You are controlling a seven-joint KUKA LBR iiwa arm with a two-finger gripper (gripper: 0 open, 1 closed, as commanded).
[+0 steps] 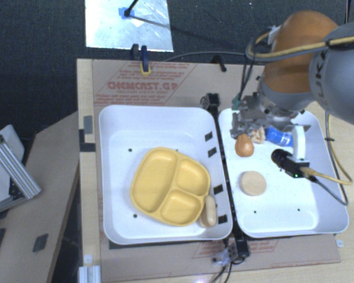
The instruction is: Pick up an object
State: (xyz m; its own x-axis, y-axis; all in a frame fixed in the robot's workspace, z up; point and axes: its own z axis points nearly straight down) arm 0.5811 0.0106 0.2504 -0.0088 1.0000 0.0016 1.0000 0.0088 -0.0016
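My gripper hangs over the back left part of the right bin. It is directly above a small orange-brown egg-shaped object and seems to touch its top. A small tan piece lies just right of the gripper. A blue object and a white upright piece are partly hidden behind the wrist. A round beige disc lies flat in the middle of the right bin, apart from the gripper.
The left bin holds a yellow divided tray with a beige roll-shaped object against its right corner. The divider between the bins runs just left of the gripper. The right bin's front half is bare white floor.
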